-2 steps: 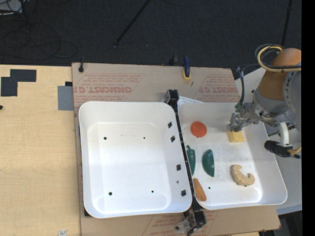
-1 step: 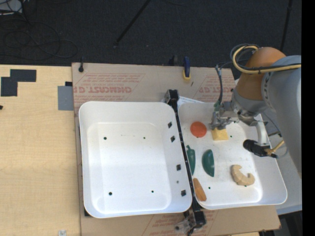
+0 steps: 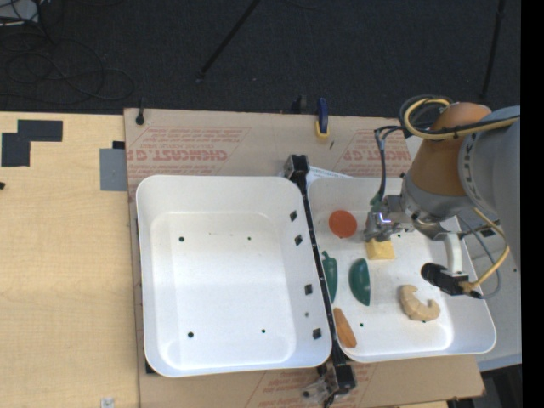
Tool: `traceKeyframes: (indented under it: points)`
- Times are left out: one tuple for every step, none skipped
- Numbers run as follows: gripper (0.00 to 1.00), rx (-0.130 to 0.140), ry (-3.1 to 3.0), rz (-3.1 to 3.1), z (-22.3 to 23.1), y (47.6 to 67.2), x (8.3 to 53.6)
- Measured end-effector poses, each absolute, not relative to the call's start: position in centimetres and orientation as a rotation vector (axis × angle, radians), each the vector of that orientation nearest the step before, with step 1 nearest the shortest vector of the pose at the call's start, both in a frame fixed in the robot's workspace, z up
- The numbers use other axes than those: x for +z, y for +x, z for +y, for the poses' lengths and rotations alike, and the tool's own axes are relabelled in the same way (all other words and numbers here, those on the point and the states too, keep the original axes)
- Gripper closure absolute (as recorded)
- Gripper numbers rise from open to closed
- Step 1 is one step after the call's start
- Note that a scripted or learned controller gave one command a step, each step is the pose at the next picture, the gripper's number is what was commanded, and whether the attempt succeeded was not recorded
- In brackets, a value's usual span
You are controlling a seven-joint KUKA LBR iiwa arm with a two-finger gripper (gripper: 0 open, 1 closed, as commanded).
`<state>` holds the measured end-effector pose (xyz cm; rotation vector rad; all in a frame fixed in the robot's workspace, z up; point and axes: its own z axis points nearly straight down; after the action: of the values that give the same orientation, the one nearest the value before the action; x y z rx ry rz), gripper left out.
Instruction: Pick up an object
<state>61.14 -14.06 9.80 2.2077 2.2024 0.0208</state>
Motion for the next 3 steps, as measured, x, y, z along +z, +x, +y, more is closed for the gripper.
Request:
traceKeyframes:
  points:
    - [1.0,0.003,2.214,2.22,-16.3,63.4,15.7]
    - [1.0,0.012,2.21,2.212,-17.7,64.6,32.3]
    - [1.0,-0.005,2.223,2.228,-15.2,64.3,25.7]
